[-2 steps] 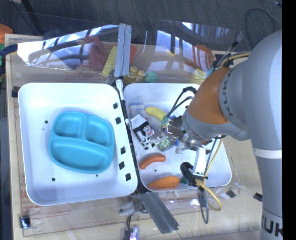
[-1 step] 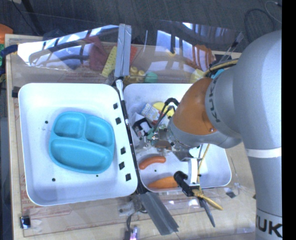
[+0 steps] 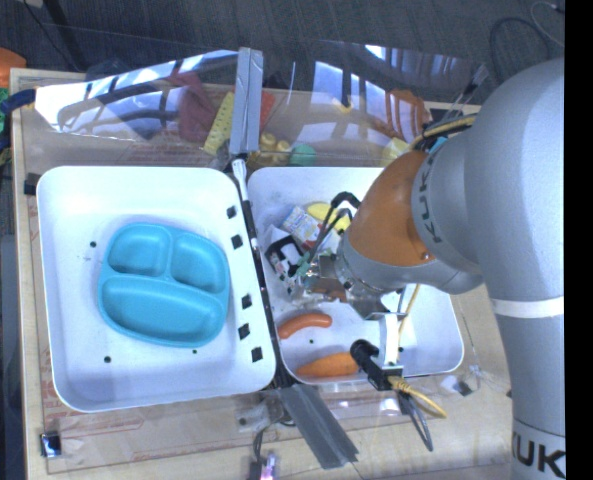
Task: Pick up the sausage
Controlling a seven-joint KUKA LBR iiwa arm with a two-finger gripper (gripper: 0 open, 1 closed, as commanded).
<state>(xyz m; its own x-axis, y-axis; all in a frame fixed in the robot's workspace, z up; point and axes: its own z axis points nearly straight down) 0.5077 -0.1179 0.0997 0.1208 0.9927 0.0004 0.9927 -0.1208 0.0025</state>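
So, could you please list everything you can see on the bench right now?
Bins: two, white, side by side.
Tray: one, blue, three compartments, in the left bin.
Sausage: one, reddish-brown, right bin, below the gripper.
Carrot: one, orange, at the right bin's near edge.
Yellow item: one, right bin, far side, partly hidden.
Small packet: one, white with print, right bin.
Arm: one, grey with an orange band, over the right bin.
Gripper: one, dark, above the sausage.
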